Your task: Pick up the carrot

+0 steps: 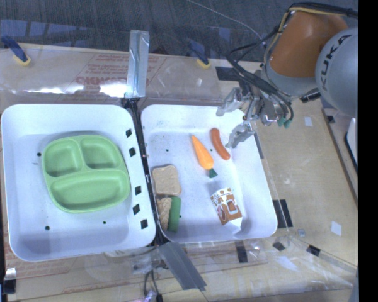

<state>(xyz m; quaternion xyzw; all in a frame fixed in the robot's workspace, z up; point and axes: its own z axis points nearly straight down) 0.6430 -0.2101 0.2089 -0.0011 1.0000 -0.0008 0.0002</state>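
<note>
Zero progress on the actual pick, going by this frame. The carrot (202, 153) lies flat on the floor of the right bin (176, 231), upper middle of that bin, tip pointing up-left and green stub down-right. Nothing is touching it from above.

The gripper (237, 119) hangs over the upper right part of the right bin, near its top-right corner. Fingers look spread apart, with nothing between them. It sits up and to the right of the carrot, with the sausage (220, 143) lying between the two; sausage and carrot are just beside each other, roughly parallel, and I can't tell if they touch.

Other clutter in the right bin: bread slice (166, 180) at centre-left, a green pickle-like piece (174, 210) and a tan piece next to it at lower left, a small brown-and-white carton (227, 207) at lower right. All clear of the carrot. The left bin (25, 244) holds a green divided plate (85, 173).

Left to do, as I read it: shift left and down over the carrot, descend, close across its body, lift. Main risk is the sausage; a sloppy approach could grab or nudge it instead.
</note>
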